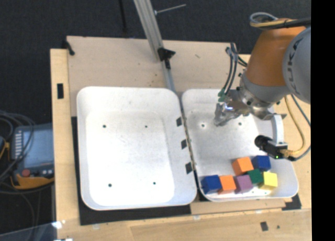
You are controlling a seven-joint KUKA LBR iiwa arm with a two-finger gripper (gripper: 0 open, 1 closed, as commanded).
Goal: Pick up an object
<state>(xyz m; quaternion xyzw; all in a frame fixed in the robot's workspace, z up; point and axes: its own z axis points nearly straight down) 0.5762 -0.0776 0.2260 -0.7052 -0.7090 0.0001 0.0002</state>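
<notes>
Several small coloured blocks lie along the near edge of the right bin [209,103]: a blue block [211,183], an orange block [227,183], a purple block [244,183], a green block [255,176], a yellow block [270,179], a second orange block [242,165] and a second blue block [261,162]. My gripper [224,115] hangs over the far middle of the right bin, well away from the blocks. Nothing shows between its fingers.
The left bin [84,130] sits beside the right one on the wooden bench. A slanted metal post [149,20] rises from behind the bins' seam. A screen device [31,148] with cables sits off the bench at the left.
</notes>
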